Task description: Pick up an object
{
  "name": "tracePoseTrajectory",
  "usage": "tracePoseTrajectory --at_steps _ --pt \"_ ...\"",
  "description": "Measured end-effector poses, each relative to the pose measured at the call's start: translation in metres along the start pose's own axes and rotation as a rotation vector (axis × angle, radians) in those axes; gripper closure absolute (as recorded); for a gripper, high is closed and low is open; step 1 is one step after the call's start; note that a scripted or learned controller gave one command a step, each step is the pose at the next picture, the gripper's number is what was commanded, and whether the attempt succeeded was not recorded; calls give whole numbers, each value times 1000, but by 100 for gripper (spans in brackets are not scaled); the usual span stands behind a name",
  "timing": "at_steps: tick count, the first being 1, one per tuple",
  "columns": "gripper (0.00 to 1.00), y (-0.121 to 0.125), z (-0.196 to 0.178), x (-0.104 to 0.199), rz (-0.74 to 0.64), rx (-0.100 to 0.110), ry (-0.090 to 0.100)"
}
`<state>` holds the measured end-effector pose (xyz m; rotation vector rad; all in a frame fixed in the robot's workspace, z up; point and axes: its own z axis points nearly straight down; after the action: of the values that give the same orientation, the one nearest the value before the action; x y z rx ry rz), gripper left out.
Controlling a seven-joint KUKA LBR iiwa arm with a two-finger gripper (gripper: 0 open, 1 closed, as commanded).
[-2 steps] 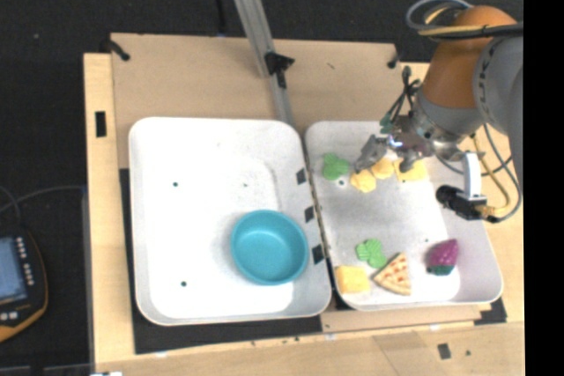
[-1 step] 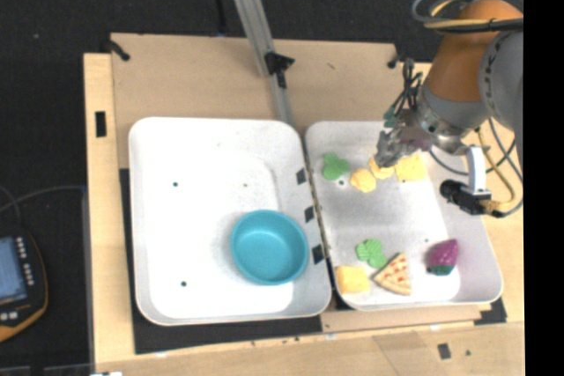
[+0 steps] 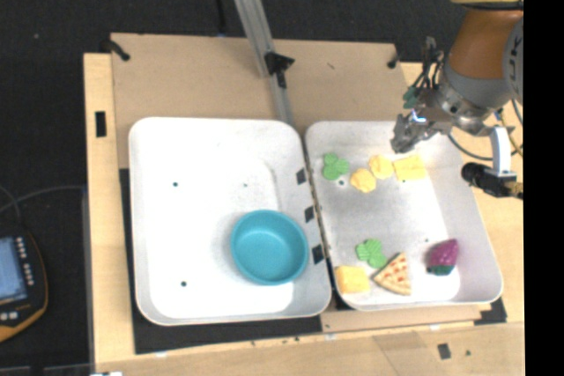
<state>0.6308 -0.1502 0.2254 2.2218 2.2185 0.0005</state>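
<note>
Right bin [image 3: 458,216], upper part: I log a yellow square block [image 3: 410,169] lying flat, with two rounded yellow pieces [image 3: 371,174] just left of it and a green piece [image 3: 334,167] further left. Gripper [image 3: 407,136] hangs directly above the block's upper left edge; I cannot tell how its fingers stand. Lower part, same bin: green piece [image 3: 370,253], yellow block [image 3: 352,279], pizza slice [image 3: 394,275], purple piece [image 3: 441,255]. Left bin [image 3: 176,154], lower right: teal bowl [image 3: 269,246], upright.
</note>
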Motion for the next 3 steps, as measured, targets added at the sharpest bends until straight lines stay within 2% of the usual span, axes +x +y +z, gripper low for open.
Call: tracePoseTrajectory --at_steps 1,2,3 --pt "100 -1 -53 9 -5 -1 0" --pt "100 0 -75 8 -5 -3 1" --pt "100 7 -71 63 -8 1 2"
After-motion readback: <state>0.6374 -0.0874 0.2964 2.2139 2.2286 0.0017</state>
